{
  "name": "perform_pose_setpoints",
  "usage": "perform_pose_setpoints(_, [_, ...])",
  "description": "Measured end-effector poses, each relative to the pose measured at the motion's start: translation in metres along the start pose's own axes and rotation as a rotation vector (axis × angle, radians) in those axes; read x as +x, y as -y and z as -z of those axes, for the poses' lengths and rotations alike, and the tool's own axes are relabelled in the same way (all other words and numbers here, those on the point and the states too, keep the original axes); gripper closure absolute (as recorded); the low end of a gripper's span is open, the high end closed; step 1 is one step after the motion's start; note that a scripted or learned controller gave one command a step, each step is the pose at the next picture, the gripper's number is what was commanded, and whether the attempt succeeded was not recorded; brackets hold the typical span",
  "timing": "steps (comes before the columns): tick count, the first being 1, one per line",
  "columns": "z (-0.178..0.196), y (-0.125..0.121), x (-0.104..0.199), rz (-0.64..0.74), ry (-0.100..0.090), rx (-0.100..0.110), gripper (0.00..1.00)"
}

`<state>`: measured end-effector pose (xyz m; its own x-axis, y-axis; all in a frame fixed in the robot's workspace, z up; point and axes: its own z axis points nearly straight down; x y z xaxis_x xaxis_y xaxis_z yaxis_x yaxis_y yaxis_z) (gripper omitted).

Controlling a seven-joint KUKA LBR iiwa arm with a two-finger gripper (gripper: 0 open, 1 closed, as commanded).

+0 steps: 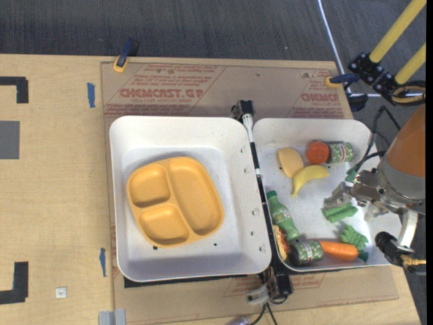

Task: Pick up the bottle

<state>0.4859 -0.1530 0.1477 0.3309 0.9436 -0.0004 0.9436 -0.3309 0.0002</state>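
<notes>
Jaws on the gripper (352,196) cannot be read as open or closed from this slant; the metal hand hangs low over the right side of the right bin (308,128), and nothing shows between its fingers. Well to its left lies the bottle (281,217), green plastic with a pale label, on its side along the bin's left wall, clear of the gripper.

From largest down: the left bin (135,141), smooth white and shallow, bears a glossy yellow plate (176,200) with three compartments. In the right bin, a curved yellow banana (309,177), a tan wedge (289,160), an orange carrot (339,250) beside a labelled can (306,251), another can (329,152) with an orange-red end, and bumpy green pieces (353,236).
</notes>
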Motion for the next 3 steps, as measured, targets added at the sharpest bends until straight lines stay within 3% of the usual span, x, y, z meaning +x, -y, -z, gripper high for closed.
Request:
perform_pose_setpoints(1, [-0.043, 0.001, -0.017, 0.427, -0.002, 0.002, 0.0])
perform_pose_setpoints(2, [-0.033, 0.0, -0.017, 0.426, -0.001, -0.001, 1.0])
perform_pose_setpoints(3, [-0.061, -0.039, -0.016, -0.05, -0.002, 0.0, 1.0])
